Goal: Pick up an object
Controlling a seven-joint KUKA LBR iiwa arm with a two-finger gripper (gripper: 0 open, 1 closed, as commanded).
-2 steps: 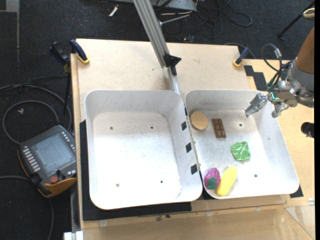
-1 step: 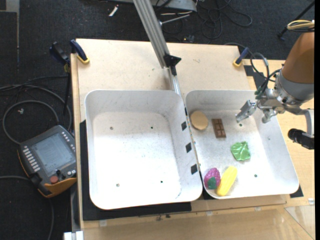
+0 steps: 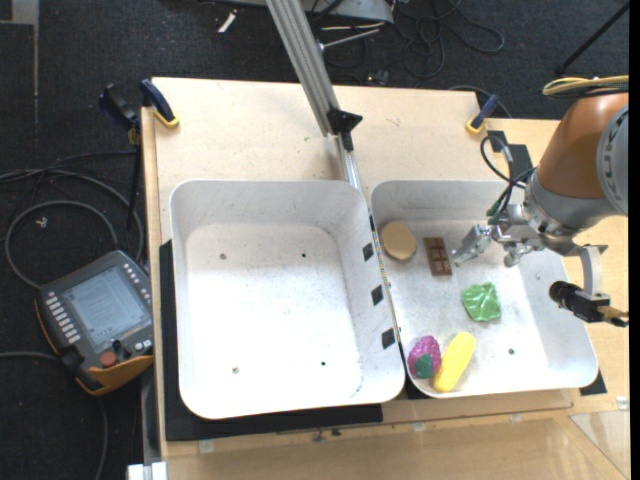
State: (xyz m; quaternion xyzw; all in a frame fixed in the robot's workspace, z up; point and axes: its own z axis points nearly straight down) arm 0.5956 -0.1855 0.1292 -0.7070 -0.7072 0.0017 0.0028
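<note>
Camera view: gripper hangs over the right bin, fingers seemingly spread, holding nothing; descending here may miss the chocolate.

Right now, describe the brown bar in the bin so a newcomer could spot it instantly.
Look in the right-hand white bin, toward its far left part. Between the round tan disc and the gripper lies the chocolate bar. It is the only dark brown, flat, rectangular piece; the green, yellow and pink items lie nearer the front.

A teach pendant lies left of the bench, cables beyond.
</note>
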